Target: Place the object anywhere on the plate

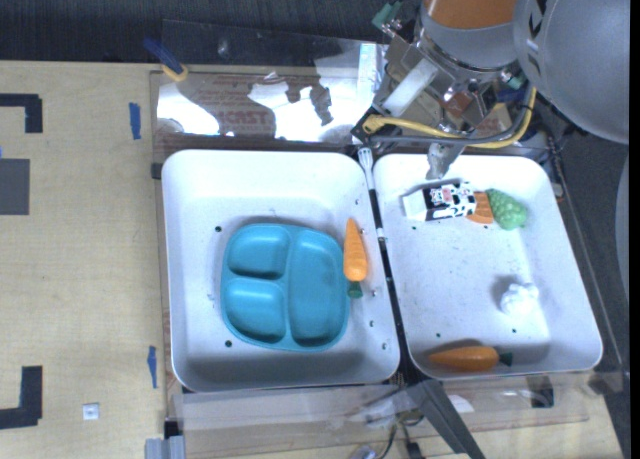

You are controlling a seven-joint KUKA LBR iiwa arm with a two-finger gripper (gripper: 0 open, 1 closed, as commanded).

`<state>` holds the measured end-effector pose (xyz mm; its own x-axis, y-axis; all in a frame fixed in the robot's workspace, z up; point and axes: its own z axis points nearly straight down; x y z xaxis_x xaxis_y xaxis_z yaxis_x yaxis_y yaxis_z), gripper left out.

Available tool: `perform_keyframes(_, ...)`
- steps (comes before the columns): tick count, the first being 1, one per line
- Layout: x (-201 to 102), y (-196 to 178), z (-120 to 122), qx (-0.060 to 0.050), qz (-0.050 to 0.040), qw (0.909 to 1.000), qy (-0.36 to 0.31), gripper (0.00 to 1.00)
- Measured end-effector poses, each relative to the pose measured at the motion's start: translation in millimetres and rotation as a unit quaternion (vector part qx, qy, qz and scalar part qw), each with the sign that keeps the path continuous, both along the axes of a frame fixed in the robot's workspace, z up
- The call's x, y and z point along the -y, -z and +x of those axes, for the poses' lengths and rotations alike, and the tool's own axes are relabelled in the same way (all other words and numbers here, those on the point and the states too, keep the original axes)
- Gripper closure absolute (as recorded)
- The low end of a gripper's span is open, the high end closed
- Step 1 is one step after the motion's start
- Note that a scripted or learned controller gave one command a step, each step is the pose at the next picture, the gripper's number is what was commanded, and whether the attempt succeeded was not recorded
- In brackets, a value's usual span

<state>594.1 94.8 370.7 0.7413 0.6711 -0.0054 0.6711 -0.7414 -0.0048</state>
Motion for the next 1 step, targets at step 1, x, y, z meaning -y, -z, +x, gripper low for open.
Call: perform_keyframes(1,-40.4,87.7,-94.7,0.000,0.0010,0.9798,-0.200,0.00)
